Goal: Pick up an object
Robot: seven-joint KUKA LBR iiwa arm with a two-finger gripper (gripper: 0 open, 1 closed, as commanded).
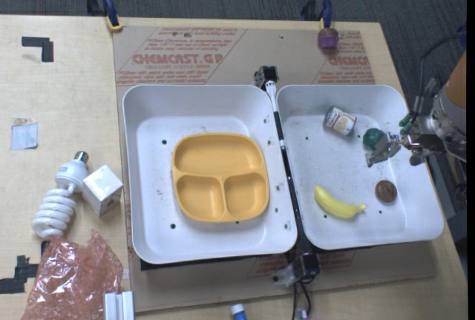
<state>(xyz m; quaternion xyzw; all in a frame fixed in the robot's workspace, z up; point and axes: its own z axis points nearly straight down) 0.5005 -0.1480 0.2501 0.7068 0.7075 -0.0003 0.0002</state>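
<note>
Where the arm reaches in from the right, the gripper [386, 150] hangs low over the right bin [415, 226], its metal fingers just beside a small green round thing [373, 137]; whether they are apart or together I cannot tell, and nothing shows between them. Near it in that bin lie a brown disc [385, 191], a yellow banana [338, 203], curved and smooth, and a small tipped can [340, 120] whose label is too small to read. The left bin [141, 162] holds a yellow tray [220, 177] with three compartments. Both bins are shallow white plastic, touching side by side on a brown sheet [185, 51] printed "CHEMCAST" in red. On the desk [44, 96] to the left lie a spiral bulb [59, 196], a white cube [102, 189] and crumpled pink wrap [70, 278].
</note>
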